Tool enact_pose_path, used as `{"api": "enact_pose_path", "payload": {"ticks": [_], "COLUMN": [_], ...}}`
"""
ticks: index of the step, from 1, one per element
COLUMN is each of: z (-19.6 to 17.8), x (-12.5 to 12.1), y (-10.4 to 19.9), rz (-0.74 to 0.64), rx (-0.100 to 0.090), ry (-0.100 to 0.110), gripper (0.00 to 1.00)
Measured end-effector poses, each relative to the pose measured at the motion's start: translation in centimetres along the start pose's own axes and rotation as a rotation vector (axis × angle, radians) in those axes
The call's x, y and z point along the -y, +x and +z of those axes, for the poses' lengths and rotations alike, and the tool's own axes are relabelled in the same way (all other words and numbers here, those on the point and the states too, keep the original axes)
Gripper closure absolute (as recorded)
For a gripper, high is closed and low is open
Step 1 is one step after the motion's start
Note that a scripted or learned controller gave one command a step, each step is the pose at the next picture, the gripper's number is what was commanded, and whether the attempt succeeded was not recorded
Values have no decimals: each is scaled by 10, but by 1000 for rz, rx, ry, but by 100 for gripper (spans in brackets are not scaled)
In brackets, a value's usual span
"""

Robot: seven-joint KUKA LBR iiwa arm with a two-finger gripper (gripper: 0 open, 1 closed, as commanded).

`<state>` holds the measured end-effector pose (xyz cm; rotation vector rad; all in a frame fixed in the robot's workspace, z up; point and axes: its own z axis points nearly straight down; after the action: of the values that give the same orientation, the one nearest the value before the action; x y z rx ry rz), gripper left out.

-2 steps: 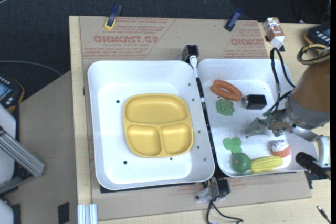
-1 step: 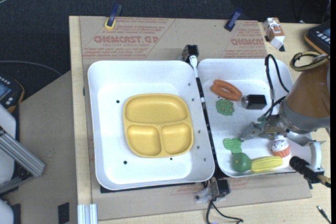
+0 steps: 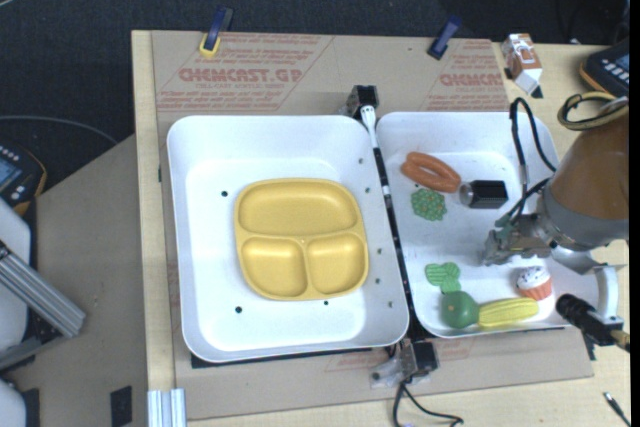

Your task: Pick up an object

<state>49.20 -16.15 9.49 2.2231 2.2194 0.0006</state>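
Note:
The right bin (image 3: pixel 470 130) holds several small toys. At its back lie an orange-red sausage (image 3: pixel 432 171), a green knobbly ball (image 3: pixel 429 205) and a small black block (image 3: pixel 487 193). Along the front are a green leafy piece (image 3: pixel 441 273), a green round fruit (image 3: pixel 460 310) and a yellow corn cob (image 3: pixel 508 313). A red-and-white piece (image 3: pixel 535 284) sits at the front right. My gripper (image 3: pixel 499 246) hangs low over the bin's bare middle-right floor. It is between the black block and the red-and-white piece, and nothing shows in it.
The left bin (image 3: pixel 200 215) carries a yellow divided plate (image 3: pixel 300 237). The orange-banded arm (image 3: pixel 592 195) covers the right bin's right side, with black cables looping above it. Clamps sit between the bins at back and front.

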Motion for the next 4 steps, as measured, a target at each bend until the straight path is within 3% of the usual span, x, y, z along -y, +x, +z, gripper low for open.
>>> {"api": "enact_pose_path", "payload": {"ticks": [2, 3, 4], "z": [-99, -132, -134], "x": [13, 12, -24], "y": [4, 4, 45], "rz": [-3, -3, -8], "rx": [3, 3, 0], "ry": [-6, -6, -4], "gripper": [100, 100, 100]}}
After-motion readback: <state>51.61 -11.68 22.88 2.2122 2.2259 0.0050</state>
